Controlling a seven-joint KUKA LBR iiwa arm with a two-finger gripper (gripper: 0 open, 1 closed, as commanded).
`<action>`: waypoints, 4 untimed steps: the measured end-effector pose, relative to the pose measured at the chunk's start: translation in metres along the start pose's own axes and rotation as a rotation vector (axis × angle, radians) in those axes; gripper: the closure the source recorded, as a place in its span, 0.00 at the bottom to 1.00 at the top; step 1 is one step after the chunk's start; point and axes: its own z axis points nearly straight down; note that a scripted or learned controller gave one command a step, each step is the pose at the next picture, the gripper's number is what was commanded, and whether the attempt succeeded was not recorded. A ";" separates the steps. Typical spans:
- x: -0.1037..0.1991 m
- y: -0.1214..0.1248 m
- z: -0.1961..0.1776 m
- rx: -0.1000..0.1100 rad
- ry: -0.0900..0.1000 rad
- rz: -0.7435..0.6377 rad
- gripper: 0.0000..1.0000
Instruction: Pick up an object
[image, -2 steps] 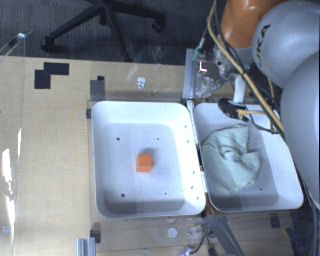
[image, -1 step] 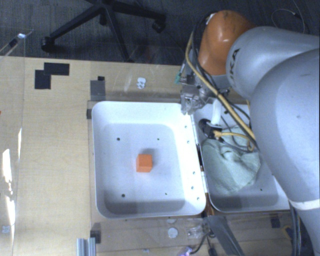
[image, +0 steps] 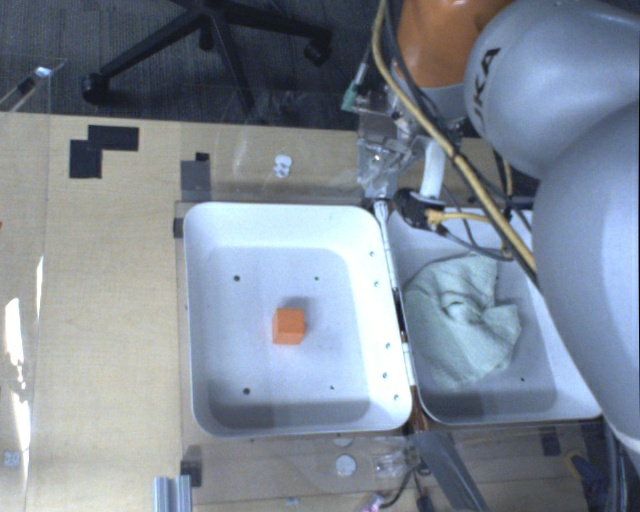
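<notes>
So the pincer (image: 385, 165) sits up at the far edge of the bins, right over the seam where the two meet, poking down from under the big grey arm (image: 560, 110) with its orange band (image: 440, 40). It's a blurry, see-through-looking bit of hardware from this angle, and honestly I can't tell how it's set or whether anything is in it. A bundle of yellow and black cables (image: 460, 215) loops down from the wrist and hangs over the far end of the right bin (image: 480, 410).

In that right bin there's a crumpled pale green cloth (image: 465, 320), bunched up in the middle and taking up a good chunk of the floor. It's well below the pincer, not touching it.

The left bin (image: 220, 300) has a small orange cube (image: 289, 326) sitting by itself roughly in the middle of the floor, a bit toward the near side, well apart from the pincer and clear of all the walls.

Both bins sit side by side on the light wooden counter (image: 100, 300). There's some black tape in an L shape (image: 100, 148) on the counter off to the far left, and the legs of a black office chair (image: 210, 40) on the dark carpet beyond.
</notes>
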 end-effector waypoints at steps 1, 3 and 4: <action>0.032 -0.007 0.115 0.007 -0.001 -0.233 1.00; 0.028 -0.005 0.190 0.001 0.001 -0.536 1.00; 0.031 -0.007 0.191 0.005 0.005 -0.540 0.00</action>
